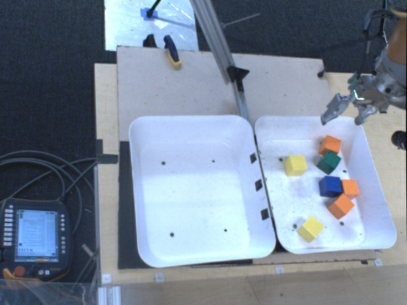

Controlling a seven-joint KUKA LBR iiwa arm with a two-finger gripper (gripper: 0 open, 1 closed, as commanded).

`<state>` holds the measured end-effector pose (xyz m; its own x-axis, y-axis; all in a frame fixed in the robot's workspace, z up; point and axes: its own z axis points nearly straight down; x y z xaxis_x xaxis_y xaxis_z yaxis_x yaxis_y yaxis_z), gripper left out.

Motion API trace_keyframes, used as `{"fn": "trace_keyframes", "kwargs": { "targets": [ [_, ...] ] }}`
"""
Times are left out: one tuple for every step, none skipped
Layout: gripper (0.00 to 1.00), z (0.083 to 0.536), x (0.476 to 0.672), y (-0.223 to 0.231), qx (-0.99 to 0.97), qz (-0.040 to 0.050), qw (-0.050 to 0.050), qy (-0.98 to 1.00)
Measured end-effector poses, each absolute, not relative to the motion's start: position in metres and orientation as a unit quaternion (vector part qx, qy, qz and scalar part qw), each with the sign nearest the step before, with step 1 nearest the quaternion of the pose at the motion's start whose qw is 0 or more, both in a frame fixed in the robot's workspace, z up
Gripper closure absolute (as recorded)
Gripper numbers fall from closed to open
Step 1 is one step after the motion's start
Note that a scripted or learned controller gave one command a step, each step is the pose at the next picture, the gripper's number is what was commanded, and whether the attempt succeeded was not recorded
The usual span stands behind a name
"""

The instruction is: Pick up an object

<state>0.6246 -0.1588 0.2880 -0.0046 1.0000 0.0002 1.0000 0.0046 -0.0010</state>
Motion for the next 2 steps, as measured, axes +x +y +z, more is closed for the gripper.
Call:
{"fn": "trace_keyframes", "kwargs": {
  "targets": [
    [0.00, 0.290, 0.625, -0.159, -0.705, -0.0004, -0.001, -0.709],
    [0.00, 0.230, 0.621, -0.154, -0.706, 0.0010, 0.001, -0.708]
  ]
}}
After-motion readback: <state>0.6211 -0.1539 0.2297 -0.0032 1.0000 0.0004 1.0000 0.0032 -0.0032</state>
